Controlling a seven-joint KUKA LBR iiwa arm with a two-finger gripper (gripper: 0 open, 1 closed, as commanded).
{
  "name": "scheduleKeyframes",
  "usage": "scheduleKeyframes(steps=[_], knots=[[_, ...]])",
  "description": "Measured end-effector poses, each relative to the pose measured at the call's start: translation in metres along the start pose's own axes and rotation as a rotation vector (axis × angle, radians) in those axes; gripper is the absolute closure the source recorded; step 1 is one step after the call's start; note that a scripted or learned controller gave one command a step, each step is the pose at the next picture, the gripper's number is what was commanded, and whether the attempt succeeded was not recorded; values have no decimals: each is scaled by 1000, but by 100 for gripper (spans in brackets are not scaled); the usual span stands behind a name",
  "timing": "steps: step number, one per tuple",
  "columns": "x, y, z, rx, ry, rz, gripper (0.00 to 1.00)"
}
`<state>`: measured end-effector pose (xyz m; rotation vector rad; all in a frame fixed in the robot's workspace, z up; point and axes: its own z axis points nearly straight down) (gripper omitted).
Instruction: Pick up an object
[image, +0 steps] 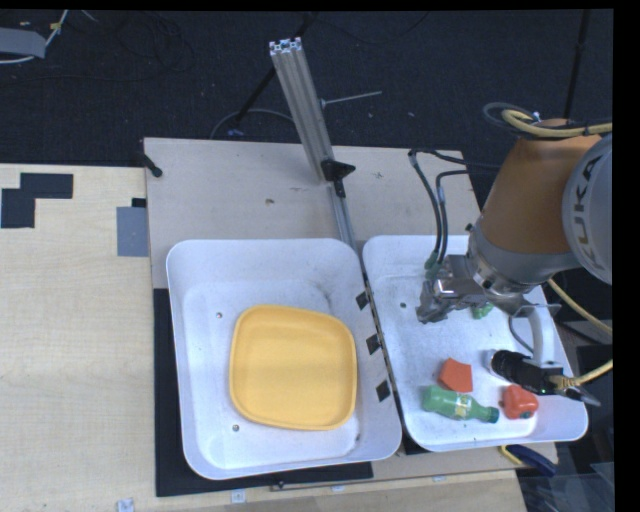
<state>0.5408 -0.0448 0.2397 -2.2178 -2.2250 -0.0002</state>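
Where arm overhangs right bin | end effector state unclear | green item half-hidden

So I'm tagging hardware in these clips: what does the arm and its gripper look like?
The arm has a broad orange band and a grey shell with dark lettering at the right edge. Black cables loop beside it and a yellowish hose runs over the top. The gripper is small, dark metal.

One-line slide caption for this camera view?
Gripper hovers in right bin above orange block and green bottle; yellow plate left.
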Motion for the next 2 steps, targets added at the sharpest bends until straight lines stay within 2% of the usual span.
scheduleKeyframes(steps=[2], knots=[[109, -24, -3, 0, 1, -1, 100]])
